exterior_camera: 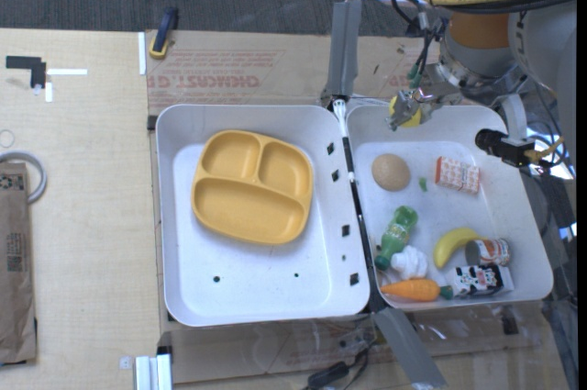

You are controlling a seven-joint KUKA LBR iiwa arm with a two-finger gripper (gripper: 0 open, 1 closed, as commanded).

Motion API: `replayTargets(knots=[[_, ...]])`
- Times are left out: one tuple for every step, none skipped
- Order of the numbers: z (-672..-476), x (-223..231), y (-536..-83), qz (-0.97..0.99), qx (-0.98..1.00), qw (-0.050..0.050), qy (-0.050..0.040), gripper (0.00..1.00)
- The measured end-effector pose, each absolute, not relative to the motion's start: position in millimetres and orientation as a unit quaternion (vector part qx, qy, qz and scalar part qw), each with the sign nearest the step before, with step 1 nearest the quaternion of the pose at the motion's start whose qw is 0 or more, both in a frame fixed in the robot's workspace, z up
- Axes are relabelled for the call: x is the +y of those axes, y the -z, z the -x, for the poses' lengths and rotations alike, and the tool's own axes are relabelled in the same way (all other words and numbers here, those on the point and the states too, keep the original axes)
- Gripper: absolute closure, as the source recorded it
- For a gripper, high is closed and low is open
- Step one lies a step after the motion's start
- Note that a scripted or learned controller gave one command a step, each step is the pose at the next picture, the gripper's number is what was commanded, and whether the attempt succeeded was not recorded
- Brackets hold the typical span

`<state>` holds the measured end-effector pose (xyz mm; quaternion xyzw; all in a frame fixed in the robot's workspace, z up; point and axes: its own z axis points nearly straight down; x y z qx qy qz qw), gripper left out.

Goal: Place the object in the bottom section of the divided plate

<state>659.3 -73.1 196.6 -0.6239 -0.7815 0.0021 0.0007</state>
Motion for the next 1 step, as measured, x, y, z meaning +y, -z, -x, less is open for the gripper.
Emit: replayTargets(knots=[[-659.3, -17.9, -189.1, 0.6, -0.8, 0.001, -0.0015, 1.0]])
